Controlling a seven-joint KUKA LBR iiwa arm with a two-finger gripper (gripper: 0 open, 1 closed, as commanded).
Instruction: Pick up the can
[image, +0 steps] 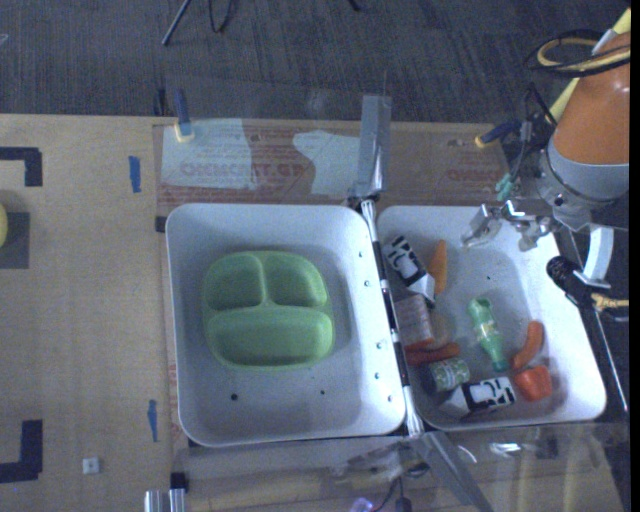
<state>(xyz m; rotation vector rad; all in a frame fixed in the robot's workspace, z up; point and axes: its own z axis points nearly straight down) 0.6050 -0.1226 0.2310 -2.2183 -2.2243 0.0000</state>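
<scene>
1. A green divided plate (268, 322) lies in the left white bin (190, 400), mid-frame.
2. In the right white bin (585, 395), a green bottle (488, 333) lies near the centre.
3. A black-and-white carton (406, 262) sits at its upper left; another carton (489, 394) lies near the bottom.
4. An orange carrot (439, 267) lies just right of the upper carton.
5. An orange-red pepper (535, 382) rests at lower right.

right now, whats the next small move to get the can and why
Probably carry the claw toward the near left part of the right bin and stop above the can. The claw sits at the bin's far edge, well away from the can, which lies on its side between a red item and a black-and-white carton.
</scene>
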